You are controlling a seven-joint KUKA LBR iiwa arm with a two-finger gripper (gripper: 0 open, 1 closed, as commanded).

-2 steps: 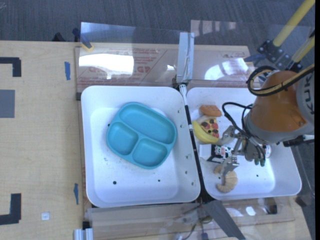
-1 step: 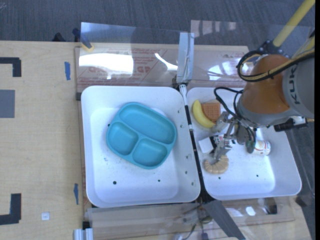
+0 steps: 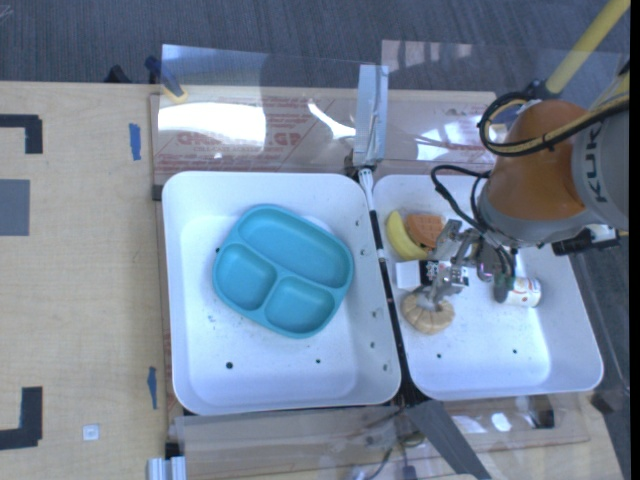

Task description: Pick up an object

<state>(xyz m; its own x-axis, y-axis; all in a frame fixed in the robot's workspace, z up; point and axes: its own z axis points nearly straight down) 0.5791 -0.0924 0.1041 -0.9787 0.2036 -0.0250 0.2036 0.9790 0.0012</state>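
In the right bin (image 3: 560, 368), my gripper (image 3: 447, 280) hangs from the grey arm with the orange band (image 3: 535, 163). It stands open, its tips just above a tan round bread-like piece (image 3: 428, 314). Nothing sits between the fingers. A yellow banana (image 3: 400, 236) and an orange item (image 3: 427, 227) lie at the bin's back left, close behind the gripper. A small white can with a red mark (image 3: 521, 291) lies to the gripper's right, under the wrist.
The left bin (image 3: 190, 358) holds a blue divided plate (image 3: 284, 269). A raised divider wall (image 3: 384, 288) separates the two bins. Clear plastic sheeting (image 3: 260, 118) stands behind them. Black cables (image 3: 500, 128) loop off the arm.
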